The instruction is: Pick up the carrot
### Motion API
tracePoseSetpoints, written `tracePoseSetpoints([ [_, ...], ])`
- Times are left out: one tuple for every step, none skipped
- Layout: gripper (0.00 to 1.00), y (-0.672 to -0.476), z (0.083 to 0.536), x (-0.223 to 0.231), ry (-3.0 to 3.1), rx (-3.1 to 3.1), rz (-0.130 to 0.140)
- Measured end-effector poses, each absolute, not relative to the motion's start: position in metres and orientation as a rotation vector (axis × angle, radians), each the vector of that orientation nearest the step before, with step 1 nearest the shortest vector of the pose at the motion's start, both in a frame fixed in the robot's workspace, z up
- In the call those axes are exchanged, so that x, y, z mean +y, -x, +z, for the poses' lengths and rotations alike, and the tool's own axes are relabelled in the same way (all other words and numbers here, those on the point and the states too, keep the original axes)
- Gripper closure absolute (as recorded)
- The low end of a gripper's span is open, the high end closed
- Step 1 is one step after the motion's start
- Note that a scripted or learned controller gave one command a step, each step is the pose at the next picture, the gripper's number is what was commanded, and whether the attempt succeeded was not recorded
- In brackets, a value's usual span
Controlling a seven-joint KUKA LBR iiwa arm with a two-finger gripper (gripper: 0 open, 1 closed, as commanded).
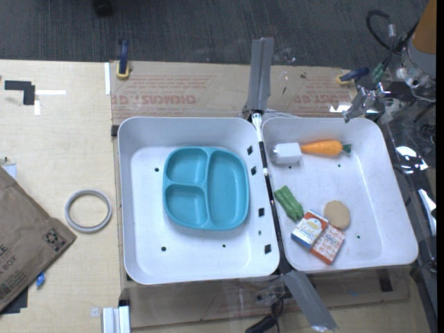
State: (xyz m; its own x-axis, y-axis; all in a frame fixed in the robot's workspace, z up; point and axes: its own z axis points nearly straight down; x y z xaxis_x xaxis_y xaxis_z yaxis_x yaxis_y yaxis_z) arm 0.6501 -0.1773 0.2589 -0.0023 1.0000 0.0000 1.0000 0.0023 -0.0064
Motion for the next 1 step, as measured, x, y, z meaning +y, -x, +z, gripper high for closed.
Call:
tracePoseSetpoints([
  [0.00, -0.6381, 0.0947, -0.1798, 2.045, -2.382, 0.003],
])
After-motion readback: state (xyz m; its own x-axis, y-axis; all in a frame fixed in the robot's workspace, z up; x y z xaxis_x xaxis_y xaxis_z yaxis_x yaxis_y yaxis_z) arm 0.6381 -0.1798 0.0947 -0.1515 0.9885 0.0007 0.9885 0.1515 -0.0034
